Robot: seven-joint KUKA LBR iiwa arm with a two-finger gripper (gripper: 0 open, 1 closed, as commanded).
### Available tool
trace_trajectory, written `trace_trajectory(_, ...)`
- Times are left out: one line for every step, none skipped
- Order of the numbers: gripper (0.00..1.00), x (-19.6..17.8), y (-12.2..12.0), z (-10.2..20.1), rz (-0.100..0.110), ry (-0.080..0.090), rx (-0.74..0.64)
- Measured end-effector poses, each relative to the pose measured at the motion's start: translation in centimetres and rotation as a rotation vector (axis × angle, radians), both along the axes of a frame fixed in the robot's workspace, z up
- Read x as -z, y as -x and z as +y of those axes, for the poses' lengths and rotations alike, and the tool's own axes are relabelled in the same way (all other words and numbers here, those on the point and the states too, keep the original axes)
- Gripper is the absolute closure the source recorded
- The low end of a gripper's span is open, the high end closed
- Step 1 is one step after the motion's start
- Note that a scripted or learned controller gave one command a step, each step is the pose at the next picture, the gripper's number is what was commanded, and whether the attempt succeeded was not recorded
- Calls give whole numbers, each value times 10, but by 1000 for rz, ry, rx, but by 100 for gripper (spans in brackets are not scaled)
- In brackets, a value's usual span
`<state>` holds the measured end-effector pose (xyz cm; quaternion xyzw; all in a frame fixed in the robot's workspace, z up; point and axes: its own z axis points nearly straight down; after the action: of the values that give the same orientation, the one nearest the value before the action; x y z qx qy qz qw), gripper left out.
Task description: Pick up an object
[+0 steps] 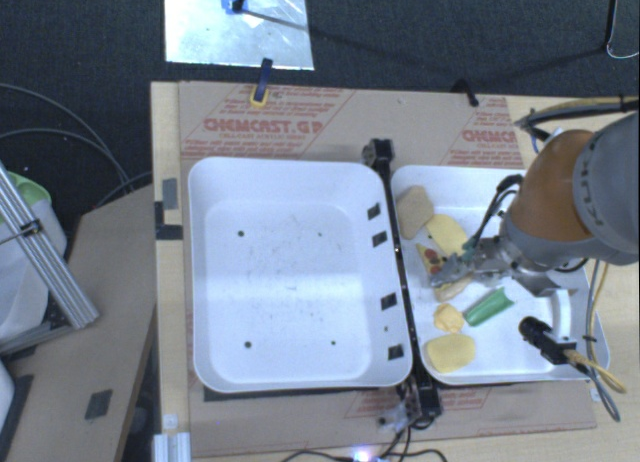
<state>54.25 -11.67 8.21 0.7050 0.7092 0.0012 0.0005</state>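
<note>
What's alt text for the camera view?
A grey arm's gripper reaches down among small yellow, tan and green objects in the right bin, near a green block. The left bin sits beside it.

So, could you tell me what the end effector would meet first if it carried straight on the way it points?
Probably the small reddish item just ahead of the end effector, then the bin's left wall; depth is unclear from above.

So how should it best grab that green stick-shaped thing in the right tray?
Probably from straight above, pinching the green stick-shaped block across its narrow width near the middle. It lies flat and slanted, long sides mostly free, though the yellow lump sits near its lower-left end.
</note>
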Motion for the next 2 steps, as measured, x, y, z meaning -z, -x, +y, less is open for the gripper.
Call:
trace_trajectory(100, -18, -2, -1, -10, 0, 2)
trace_trajectory(100, -49, 21, 35, 1, -1, -1)
